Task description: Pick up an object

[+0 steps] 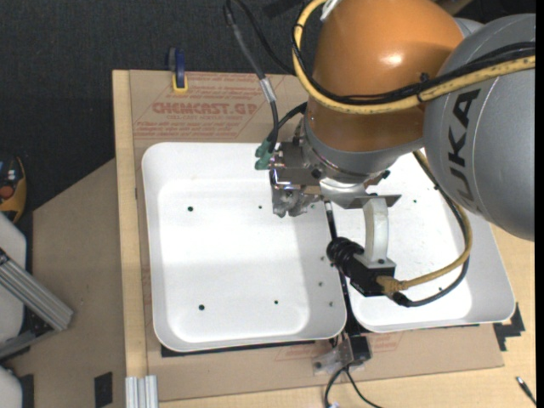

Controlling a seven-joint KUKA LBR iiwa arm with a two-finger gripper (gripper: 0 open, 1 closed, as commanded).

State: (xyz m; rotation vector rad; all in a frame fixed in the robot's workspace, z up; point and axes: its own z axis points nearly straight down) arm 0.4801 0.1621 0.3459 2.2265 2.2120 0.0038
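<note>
Hovering low over the left bin point(170, 253), the gripper point(289, 195) sits near its back right corner, apparently hunting for a target. No object to grab is visible, and the jaws' state I cannot tell.

Slanted overhead view onto both bins point(161, 253)

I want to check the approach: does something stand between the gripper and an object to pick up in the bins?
No object to pick shows in the left bin, so no obstacle can be judged. The arm covers the gripper area and much of the right bin.
</note>
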